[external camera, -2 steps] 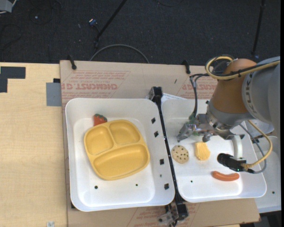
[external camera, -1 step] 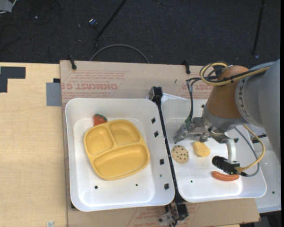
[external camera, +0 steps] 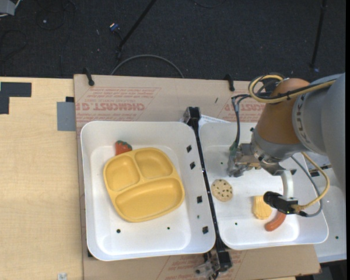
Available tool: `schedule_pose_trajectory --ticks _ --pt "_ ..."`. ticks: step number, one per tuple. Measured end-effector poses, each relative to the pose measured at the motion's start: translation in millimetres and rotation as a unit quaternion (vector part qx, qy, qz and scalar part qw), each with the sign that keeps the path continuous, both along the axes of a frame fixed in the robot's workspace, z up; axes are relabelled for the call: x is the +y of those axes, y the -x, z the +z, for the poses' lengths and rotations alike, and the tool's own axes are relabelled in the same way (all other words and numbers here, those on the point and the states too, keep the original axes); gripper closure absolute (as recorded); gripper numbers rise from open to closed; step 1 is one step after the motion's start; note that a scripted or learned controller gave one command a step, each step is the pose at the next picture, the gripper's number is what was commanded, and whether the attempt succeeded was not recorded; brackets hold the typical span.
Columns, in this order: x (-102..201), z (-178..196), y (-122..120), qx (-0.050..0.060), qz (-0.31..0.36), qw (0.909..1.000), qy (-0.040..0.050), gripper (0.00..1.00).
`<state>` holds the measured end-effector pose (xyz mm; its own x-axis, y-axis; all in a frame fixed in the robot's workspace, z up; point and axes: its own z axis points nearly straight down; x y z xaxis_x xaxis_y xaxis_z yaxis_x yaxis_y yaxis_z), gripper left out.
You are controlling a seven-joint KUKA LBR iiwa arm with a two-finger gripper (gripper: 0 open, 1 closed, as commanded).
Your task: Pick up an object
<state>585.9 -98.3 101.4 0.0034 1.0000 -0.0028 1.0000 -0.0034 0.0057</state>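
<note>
The tool is low in the right bin, seemingly at the reach stage; whether it is open or holding anything I cannot tell. The cookie lies just at its 7 o'clock, the likeliest target. Yellow block and sausage sit at 4 o'clock; the bin divider crowds the approach

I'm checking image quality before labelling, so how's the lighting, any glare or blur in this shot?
Camera view: even, soft light, no hard shadows; both white bins read bright but keep their edges. The floor above the bench is dark and underexposed. Slight overall softness: the yellow tray and cookie are clear, while the gripper is a murky cluster, fine detail lost.
</note>
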Motion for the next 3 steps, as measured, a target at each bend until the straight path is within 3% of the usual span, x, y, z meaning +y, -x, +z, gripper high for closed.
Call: schedule_pose_trajectory --ticks 1,2,3 --pt "-3.6 62.7 1.9 0.002 0.000 1.0000 -0.0013 1.00" --pt "-4.7 101.8 1.4 0.002 0.002 1.0000 -0.0013 1.00" --pt "45.7 96.3 0.4 0.005 0.004 1.0000 -0.0026 1.00"
